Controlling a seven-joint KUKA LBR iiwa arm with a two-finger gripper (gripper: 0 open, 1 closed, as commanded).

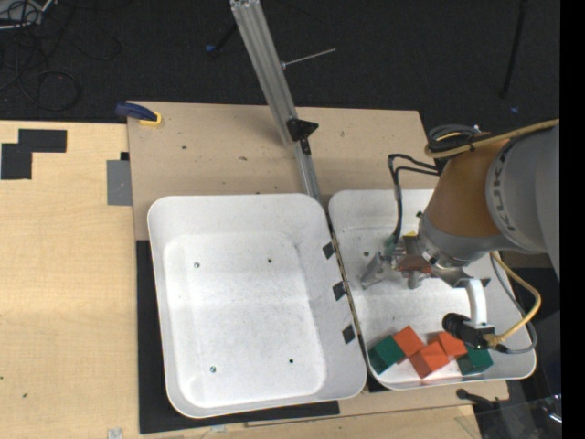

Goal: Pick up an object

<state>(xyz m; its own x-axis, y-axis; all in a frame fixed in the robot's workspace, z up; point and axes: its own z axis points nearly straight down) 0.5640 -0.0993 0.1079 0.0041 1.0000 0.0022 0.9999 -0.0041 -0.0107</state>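
Observation:
Several small blocks lie at the near end of the right bin [366, 210]: a green block [387, 352], an orange block [409, 340], a second orange block [430, 361], a third orange block [451, 344] and a dark green block [475, 362]. My gripper [395, 269] hangs over the middle of the right bin, above and to the left of the blocks and apart from them. The wrist hides much of its fingers, and no block shows between them.
The left bin [174, 216] lies beside the right one, with black clips [339, 290] along their shared edge. A slanted aluminium rail [271, 71] rises behind the bins. Black cables [398, 186] loop off the wrist. A wooden bench [55, 273] spreads to the left.

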